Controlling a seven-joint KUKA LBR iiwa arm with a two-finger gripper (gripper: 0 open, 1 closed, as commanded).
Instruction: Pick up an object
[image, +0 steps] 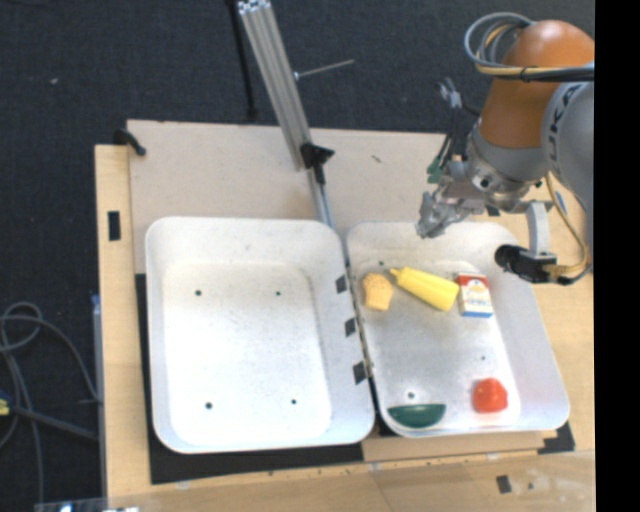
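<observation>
Lying in the right bin (530, 340), the candidate objects are all untouched: a yellow corn-shaped toy (425, 287) near the far side, a small tan piece (377, 291) just beside it on the left, a red-and-white box (474, 297) on its other side, a red ball (489, 396) and a dark green bowl (417, 413) at the near rim. Nothing is lifted yet. The pincer (432, 222) hovers over the bin's far edge, near the corn toy but apart from it, holding nothing; I cannot tell how wide it stands. Descent, grip and lift all remain. The left bin (245, 330) sits alongside on the table (220, 170).
</observation>
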